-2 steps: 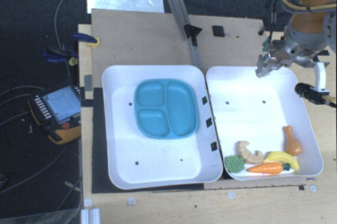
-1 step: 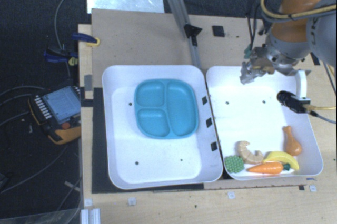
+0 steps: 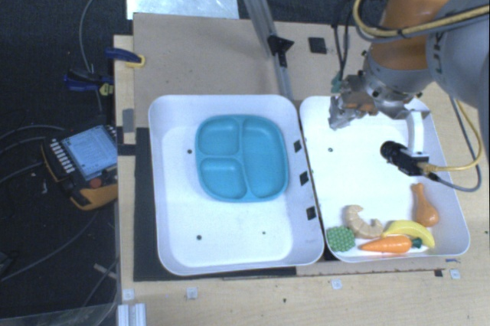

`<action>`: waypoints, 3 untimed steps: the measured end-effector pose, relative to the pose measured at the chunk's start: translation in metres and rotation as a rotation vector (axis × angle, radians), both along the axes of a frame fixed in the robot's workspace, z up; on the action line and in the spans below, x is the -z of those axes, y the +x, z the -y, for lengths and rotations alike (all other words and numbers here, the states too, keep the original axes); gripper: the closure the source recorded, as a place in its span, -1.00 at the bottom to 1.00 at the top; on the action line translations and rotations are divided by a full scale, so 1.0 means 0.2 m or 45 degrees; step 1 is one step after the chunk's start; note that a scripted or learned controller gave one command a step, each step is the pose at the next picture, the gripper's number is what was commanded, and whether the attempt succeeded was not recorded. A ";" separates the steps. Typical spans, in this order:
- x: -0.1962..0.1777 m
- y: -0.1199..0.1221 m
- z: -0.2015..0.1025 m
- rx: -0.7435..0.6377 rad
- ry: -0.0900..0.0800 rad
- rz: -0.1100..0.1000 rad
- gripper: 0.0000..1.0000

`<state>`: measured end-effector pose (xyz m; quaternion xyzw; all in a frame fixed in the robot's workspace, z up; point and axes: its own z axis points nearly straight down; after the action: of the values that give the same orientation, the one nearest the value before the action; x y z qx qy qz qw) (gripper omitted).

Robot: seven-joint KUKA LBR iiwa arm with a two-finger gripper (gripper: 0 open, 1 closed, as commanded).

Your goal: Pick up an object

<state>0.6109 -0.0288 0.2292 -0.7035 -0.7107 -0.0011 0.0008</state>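
Note:
My gripper (image 3: 341,116) hangs over the far left part of the right bin (image 3: 360,164), well away from the toys. A cluster of toy food lies in that bin's near corner: a green broccoli piece (image 3: 341,239), a tan shrimp-like piece (image 3: 361,220), an orange carrot (image 3: 387,244), a yellow banana (image 3: 412,230) and a brown drumstick (image 3: 423,206). Nothing shows between the gripper's tips from this angle.
A blue divided plate (image 3: 241,158) lies in the left bin (image 3: 184,225). A black cable fitting (image 3: 398,154) hangs over the right bin. A slanted metal pole (image 3: 260,3) crosses the bench's far side. Clamps and a handheld device (image 3: 84,156) lie off the bench at left.

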 end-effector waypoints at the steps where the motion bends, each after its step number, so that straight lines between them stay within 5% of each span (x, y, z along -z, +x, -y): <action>1: -0.04 -0.12 -0.21 0.000 0.000 -0.001 1.00; 3: -0.02 -0.39 -0.62 0.000 0.000 -0.002 1.00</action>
<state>0.5337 0.0954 0.2335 -0.7034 -0.7108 -0.0007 0.0013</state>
